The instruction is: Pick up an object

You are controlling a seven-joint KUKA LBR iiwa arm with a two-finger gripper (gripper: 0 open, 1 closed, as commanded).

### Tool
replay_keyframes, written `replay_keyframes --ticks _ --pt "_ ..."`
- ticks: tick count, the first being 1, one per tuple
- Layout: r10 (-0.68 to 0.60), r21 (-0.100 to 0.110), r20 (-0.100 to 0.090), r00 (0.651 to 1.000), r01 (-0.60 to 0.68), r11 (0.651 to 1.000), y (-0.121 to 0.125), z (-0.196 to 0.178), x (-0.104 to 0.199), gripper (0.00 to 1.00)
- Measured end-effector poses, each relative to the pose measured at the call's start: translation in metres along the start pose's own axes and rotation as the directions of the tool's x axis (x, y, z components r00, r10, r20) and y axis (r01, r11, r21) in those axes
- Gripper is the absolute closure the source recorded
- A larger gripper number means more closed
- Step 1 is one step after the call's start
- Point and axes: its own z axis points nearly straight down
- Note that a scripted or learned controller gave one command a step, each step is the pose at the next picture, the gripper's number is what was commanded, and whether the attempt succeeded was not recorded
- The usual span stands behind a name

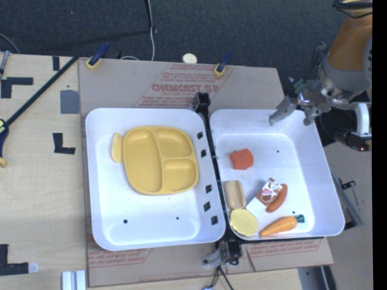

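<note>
red block (242,159) sits below and to the left of the gripper (294,115), out in the open middle of the right bin (314,139), and it looks like the easiest pick on offer. gripper hangs over the bin's far right corner, its two fingers spread apart with nothing between them, so we're at the approach step, no grab yet. further off, along the bin's near edge, a little crowd: a carrot (279,225), a sausage (276,199) against a small carton (266,191), a yellow disc (243,222) and a bread roll (234,193), packed close together, trickier to get fingers around. across the divider, a yellow tray (161,159) fills the left bin (103,162). next move, i'd say: swing in over the block, centre the open fingers on it, drop straight down and close.
</note>
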Motion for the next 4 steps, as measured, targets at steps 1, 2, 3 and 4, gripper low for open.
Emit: replay_keyframes --ticks 1,2,3,4 --pt "-0.006 0.010 -0.005 1.000 0.006 1.000 0.022 0.121 0.073 0.00" --pt "0.002 -0.004 0.000 1.000 -0.002 1.000 -0.024 0.155 0.076 0.00" --pt "-0.001 0.000 -0.002 1.000 0.001 1.000 -0.023 0.147 0.077 1.00" --pt "-0.008 -0.008 -0.002 1.000 0.008 1.000 -0.028 0.050 0.150 1.00"
